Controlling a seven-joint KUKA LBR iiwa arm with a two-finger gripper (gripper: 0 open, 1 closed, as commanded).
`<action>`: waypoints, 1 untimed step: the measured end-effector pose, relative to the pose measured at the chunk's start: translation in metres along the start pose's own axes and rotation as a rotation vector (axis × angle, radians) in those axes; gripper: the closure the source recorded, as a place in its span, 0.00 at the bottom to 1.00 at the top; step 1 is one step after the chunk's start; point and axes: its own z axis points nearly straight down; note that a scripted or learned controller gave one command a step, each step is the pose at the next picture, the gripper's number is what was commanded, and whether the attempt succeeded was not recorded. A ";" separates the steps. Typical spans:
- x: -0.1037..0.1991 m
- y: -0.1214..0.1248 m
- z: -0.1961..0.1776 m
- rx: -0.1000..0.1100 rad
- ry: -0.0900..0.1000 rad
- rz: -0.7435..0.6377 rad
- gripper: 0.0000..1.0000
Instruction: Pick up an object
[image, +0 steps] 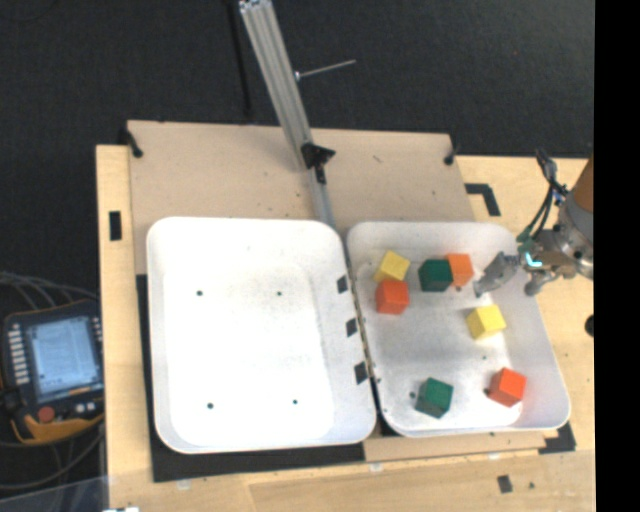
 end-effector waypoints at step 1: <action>0.000 0.001 -0.002 -0.004 -0.002 -0.001 0.00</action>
